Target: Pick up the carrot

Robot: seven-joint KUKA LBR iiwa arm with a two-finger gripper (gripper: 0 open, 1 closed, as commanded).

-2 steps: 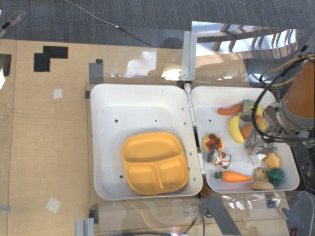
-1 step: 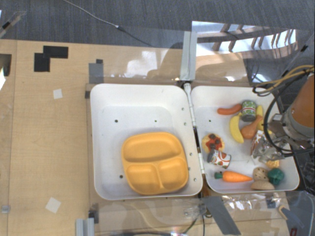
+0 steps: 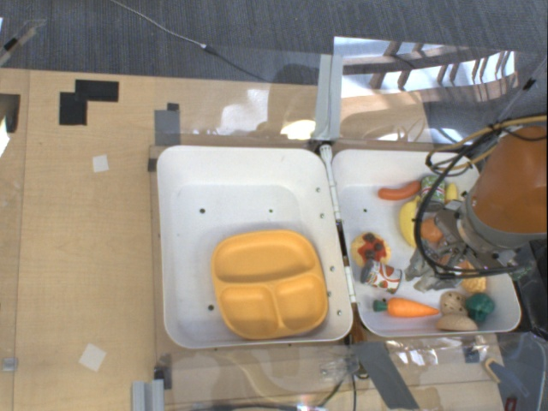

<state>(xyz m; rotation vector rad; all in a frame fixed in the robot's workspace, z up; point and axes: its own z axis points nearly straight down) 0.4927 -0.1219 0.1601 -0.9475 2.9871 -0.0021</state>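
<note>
The carrot [image 3: 409,309], orange with a small green top at its left end, lies flat near the front edge of the right bin [image 3: 360,187]. My gripper [image 3: 431,274] hangs just above and behind the carrot's right half, its metal fingers pointing down among the toys. The orange-banded wrist [image 3: 512,187] covers the bin's right side. Nothing shows between the fingers.
Around the carrot lie a red sausage [image 3: 399,192], a yellow banana [image 3: 409,223], a red-and-black toy [image 3: 371,248], a small can [image 3: 382,276], a tan potato [image 3: 455,313] and a green piece [image 3: 480,306]. The left bin [image 3: 188,187] bears a yellow divided plate [image 3: 269,282].
</note>
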